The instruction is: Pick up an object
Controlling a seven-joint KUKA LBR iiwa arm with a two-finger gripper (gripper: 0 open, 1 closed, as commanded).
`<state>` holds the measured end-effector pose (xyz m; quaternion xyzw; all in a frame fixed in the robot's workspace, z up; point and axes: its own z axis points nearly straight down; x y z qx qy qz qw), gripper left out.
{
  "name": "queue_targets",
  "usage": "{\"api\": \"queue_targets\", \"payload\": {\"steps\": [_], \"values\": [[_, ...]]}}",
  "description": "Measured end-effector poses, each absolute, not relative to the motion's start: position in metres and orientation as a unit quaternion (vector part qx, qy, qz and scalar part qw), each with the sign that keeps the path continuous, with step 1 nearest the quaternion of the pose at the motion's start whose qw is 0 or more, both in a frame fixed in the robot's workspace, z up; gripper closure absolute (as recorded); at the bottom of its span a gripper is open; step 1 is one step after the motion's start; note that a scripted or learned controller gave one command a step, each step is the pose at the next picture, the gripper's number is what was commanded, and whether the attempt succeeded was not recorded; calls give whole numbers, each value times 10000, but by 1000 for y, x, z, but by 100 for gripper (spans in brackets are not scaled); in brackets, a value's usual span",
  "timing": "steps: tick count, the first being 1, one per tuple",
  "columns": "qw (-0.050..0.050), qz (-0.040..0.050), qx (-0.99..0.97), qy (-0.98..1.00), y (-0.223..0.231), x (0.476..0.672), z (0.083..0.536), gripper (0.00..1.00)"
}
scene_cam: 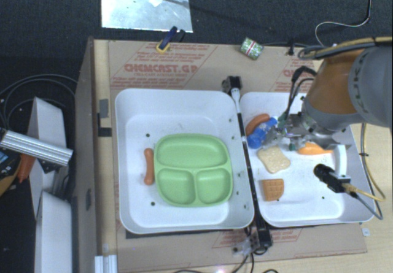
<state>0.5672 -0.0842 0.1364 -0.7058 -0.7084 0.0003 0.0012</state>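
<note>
My gripper point(285, 134) hangs just beyond the bread point(273, 159); spread or pressed together, I cannot tell. The bread looks light and soft, so I'd pinch gently across its narrow sides.

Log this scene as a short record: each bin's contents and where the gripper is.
left bin: shallow white bin holding a green three-compartment plastic plate, with an orange-red toy sausage beside its left edge
right bin: shallow white bin holding a second orange-red sausage, a small blue object, a pale bread-shaped piece, a brown waffle-like square, an orange wedge
gripper: low over the right bin, beside the small blue object
grasp: cannot tell
</note>
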Motion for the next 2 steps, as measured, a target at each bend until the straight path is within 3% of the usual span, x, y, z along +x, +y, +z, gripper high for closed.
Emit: {"api": "queue_targets", "payload": {"steps": [1,2], "values": [[-8,-10,-7065,-7077,-89,559,85,0],[-14,-15,-7063,-7079,-89,559,95,100]]}}
